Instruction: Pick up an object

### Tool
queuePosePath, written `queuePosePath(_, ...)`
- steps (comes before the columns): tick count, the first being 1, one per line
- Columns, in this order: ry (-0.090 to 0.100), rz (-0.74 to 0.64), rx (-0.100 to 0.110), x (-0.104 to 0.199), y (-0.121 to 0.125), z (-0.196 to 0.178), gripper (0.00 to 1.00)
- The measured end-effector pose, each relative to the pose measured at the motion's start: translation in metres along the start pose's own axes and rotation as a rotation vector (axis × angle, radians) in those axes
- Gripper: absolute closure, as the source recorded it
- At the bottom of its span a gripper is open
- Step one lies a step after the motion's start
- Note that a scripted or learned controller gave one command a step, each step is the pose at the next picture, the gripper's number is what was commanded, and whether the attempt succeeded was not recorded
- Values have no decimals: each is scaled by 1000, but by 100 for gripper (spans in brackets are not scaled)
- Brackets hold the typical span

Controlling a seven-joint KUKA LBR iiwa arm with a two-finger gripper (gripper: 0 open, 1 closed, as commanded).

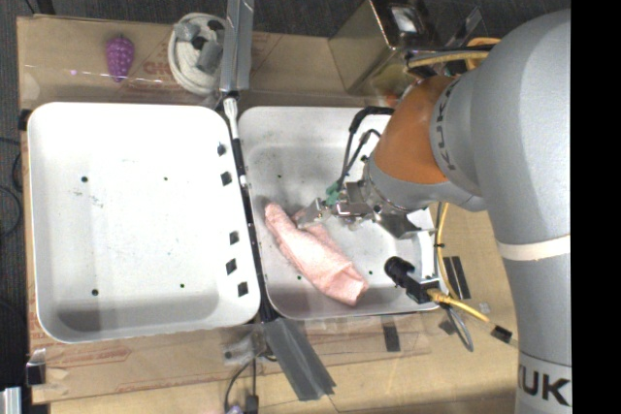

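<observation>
- Here the bench (pixel 58 44) is of brown cardboard-like surface, and on it stand two shallow white bins side by side, both with rounded corners and smooth walls.
- The left bin (pixel 58 208) has a flat white floor with some small dark dots on it.
- In the right bin (pixel 291 136) lies a pink object (pixel 312 253), long and soft-looking like a rolled cloth, with a slightly fuzzy texture; it lies diagonally, from the middle of the bin toward the near wall.
- The grey arm (pixel 524 160), smooth and round, with the orange band (pixel 412 136), reaches in from the right over the right bin.
- The gripper (pixel 325 207) is low, just beside the upper end of the pink object; whether the jaws are spread or pressed together, I cannot tell, because the metal parts are small and dark there.
- Behind the bins, on the bench, there is a small purple bumpy object (pixel 119 56) and a white ring-shaped roll (pixel 197 51).
</observation>
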State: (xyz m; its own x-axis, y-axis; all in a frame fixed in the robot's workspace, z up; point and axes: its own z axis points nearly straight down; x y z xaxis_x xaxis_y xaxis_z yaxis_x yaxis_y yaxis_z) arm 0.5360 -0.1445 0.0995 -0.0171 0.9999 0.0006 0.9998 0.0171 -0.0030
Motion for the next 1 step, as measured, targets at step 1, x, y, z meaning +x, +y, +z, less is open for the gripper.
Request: queuePosePath(1, 1, -76, 0, 43, 4, 8, 0)
